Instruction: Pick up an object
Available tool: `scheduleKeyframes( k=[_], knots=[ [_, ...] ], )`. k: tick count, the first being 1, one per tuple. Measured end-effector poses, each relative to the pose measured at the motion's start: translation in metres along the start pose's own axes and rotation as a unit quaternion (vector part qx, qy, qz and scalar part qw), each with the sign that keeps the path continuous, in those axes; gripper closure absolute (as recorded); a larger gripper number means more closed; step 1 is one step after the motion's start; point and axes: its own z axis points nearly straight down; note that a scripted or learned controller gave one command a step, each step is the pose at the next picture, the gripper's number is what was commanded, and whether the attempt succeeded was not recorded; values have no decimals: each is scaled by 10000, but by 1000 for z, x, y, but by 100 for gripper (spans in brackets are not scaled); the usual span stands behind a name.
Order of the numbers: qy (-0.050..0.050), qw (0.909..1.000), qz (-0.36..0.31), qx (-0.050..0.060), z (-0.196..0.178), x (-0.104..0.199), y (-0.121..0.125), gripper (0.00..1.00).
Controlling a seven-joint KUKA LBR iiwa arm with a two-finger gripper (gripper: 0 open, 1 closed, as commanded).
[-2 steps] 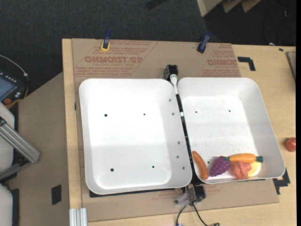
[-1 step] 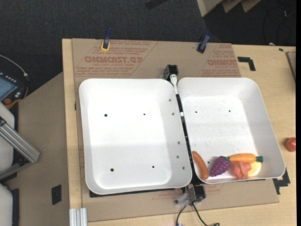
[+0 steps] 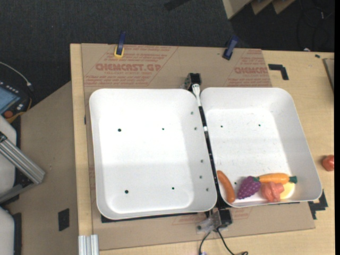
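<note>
Several toy foods lie along the near edge of the right bin (image 3: 255,110). An orange sausage-shaped piece (image 3: 226,186) leans against the bin's left wall. Beside it sits a purple bunch of grapes (image 3: 248,187). An orange carrot with a green top (image 3: 276,178) rests above a red piece (image 3: 271,192) and a pale yellow piece (image 3: 287,190).
The left bin (image 3: 143,153) sits beside the right one on a brown cardboard sheet (image 3: 159,62). A small orange-red object (image 3: 328,163) lies on the bench to the right of the bins. Clamps (image 3: 120,47) hold the cardboard at the far edge.
</note>
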Motion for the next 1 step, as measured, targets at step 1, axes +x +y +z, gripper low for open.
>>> scheduleKeyframes(
  k=[1],
  knots=[
    [0, 10000, 0, 0, 0, 0, 0, 100]
  ],
)
